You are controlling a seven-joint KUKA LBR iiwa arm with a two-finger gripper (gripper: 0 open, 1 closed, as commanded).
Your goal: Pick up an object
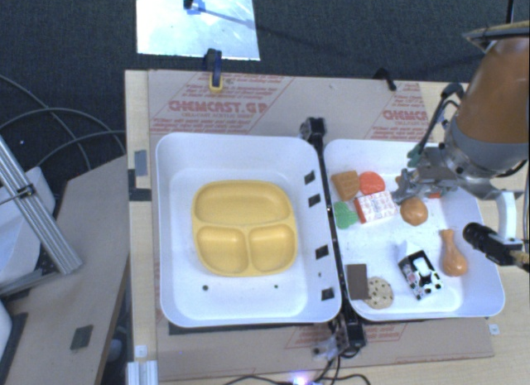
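the gripper [411, 186] hangs over the upper part of the right bin [476, 296], just above a rounded tan-orange object [414, 210] that sits right below its tip; whether its fingers are spread or closed cannot be told from this angle, and nothing can be seen held between them. the grey arm with its orange band [497, 77] comes in from the right edge above it. just left of the tan-orange object lies a red and white packet [375, 207], with an orange-red piece [372, 182] and a brown block [345, 184] above it and a small green piece [345, 215] touching its left end. lower right of the gripper lies an orange drumstick-shaped toy [451, 252], and near it a black and white object [419, 274]. toward the bin's lower left corner sit a dark brown rectangle [357, 281] and a speckled cookie [380, 292] just beside it. the left bin [178, 209] holds a yellow divided tray [244, 227], well apart from the gripper. both bins rest on a cardboard sheet [248, 106] with red lettering.
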